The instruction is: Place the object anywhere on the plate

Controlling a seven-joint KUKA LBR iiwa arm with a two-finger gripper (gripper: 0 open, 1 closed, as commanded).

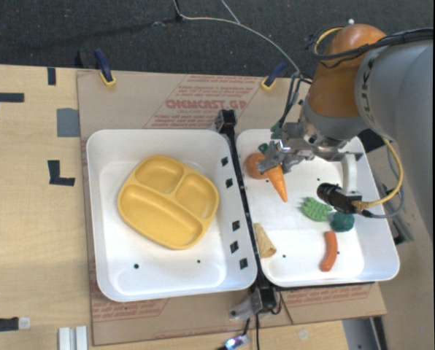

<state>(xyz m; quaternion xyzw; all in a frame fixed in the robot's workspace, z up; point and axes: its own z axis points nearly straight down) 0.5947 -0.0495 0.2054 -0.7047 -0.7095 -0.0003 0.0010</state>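
A yellow divided plate (168,200) lies in the left white bin (108,268). In the right bin (371,265), an orange carrot (279,184) points toward the front, with a round orange fruit (254,166) just to its left. My gripper (277,154) hangs over the carrot's thick end, close to the fruit, near the bin's back left corner. The gripper body hides where it meets the carrot.
The right bin also holds a green leafy piece (316,209), a teal lump (342,222), an orange-red sausage (328,251) and a tan cone (265,240) by the divider. A black rail (236,195) separates the bins. The arm (349,71) looms over the right bin's back.
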